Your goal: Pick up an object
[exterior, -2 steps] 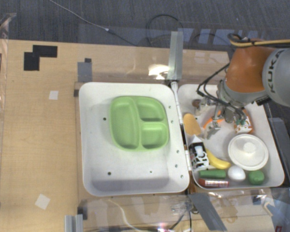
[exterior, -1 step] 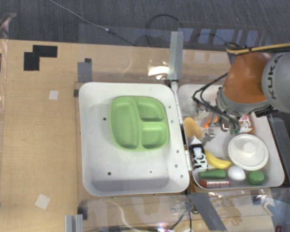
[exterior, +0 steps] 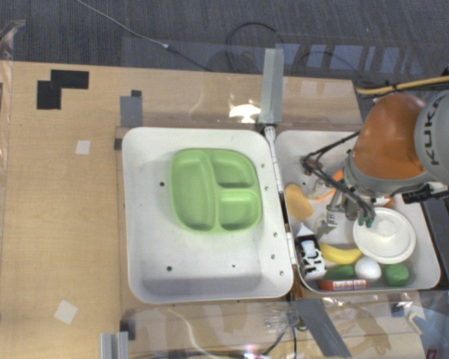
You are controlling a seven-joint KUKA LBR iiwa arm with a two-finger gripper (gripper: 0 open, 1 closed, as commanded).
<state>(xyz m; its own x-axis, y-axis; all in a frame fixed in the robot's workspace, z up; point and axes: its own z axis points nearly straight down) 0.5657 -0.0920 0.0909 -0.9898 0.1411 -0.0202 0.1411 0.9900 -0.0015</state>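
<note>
My gripper (exterior: 334, 217) hangs low inside the right bin (exterior: 431, 269), under the arm's orange band (exterior: 387, 137). Just left of it lies a pale yellow-orange piece (exterior: 298, 201), and a small orange item (exterior: 325, 194) shows right beside the gripper. Below the gripper a yellow banana (exterior: 340, 254) lies flat. A white bowl (exterior: 385, 235) sits to the gripper's right. Along the bin's front edge lie a white egg-shaped ball (exterior: 367, 268), a green item (exterior: 395, 274), a red and green marker (exterior: 343, 283) and a black-and-white block (exterior: 308, 254). The arm hides part of the bin's back.
The left bin (exterior: 146, 275) holds a green divided plate (exterior: 213, 189) near its middle. A grey post (exterior: 271, 88) rises at the back, between the two bins. A black cable (exterior: 247, 32) trails over the bench behind them.
</note>
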